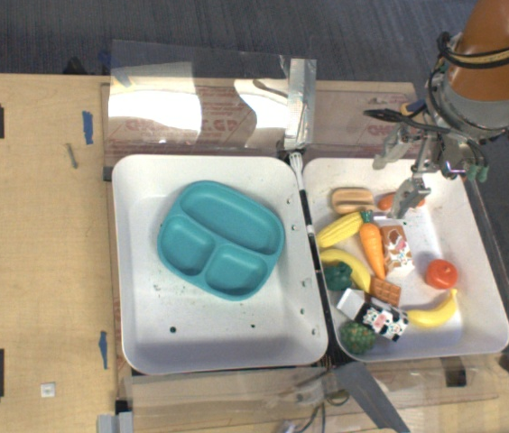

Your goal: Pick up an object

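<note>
The grey two-finger gripper (pixel 410 192) is seen hanging over the far part of the right shallow white bin (pixel 485 332); whether it is open or closed cannot be told, and nothing is seen gripped by it. No object has been lifted yet. The toy food is crowded just below and beside it — a tan hot-dog bun (pixel 352 197) to its left, an orange plastic carrot (pixel 372 247) and a yellow corn cob (pixel 339 229) below it, a red tomato (pixel 441 272) and a yellow banana (pixel 435 312) further toward the near rim. The teal divided plastic plate (pixel 222 238) lies well apart in the left white bin (pixel 137 183). A miss is judged likely, since the pieces touch one another — two could be pinched together, or a rounded one could be squeezed out sideways.
</note>
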You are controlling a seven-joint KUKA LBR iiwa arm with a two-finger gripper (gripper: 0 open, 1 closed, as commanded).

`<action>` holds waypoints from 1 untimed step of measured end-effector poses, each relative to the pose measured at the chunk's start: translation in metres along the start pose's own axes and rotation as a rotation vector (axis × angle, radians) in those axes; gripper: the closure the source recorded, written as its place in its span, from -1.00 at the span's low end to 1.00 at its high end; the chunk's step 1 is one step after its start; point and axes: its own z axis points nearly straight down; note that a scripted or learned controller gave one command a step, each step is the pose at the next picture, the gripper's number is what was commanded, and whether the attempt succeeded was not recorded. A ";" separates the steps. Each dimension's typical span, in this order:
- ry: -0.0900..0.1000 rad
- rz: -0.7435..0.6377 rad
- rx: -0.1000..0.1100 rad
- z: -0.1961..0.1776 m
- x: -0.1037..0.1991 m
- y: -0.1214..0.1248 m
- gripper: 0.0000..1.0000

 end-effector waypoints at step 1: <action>0.009 0.183 -0.001 0.107 0.041 -0.013 -1.00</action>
